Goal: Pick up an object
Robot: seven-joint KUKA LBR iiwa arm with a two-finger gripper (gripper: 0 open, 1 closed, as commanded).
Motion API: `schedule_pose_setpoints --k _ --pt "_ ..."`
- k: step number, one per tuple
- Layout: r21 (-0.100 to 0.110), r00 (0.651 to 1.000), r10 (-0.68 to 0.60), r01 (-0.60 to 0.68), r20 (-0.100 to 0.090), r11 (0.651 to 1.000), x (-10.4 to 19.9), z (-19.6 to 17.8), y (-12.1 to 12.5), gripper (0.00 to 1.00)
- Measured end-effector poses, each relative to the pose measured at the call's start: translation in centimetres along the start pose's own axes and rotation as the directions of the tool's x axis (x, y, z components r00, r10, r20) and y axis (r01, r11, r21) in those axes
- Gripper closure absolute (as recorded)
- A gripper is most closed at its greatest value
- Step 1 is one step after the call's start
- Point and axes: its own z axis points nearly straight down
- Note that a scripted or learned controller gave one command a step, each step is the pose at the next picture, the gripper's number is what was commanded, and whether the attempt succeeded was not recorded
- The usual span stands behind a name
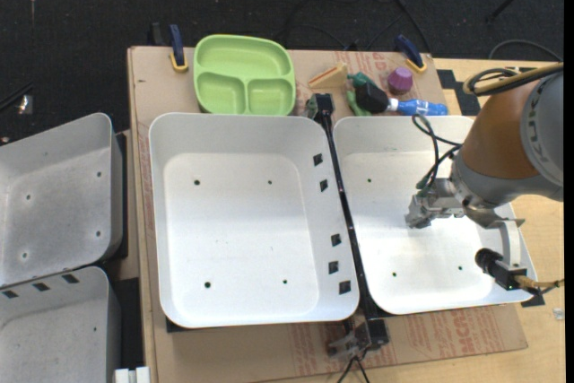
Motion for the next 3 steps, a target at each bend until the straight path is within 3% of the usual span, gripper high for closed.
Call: schedule_pose_setpoints --k 2,3 --pt "-0.007 1.0 -0.005 0.005 0.002 1.0 -0.7 -12.4 -0.7 1.0" --pt "-0.003 1.0 -0.005 0.005 0.001 1.0 -0.7 -13.8 -0.6 1.0"
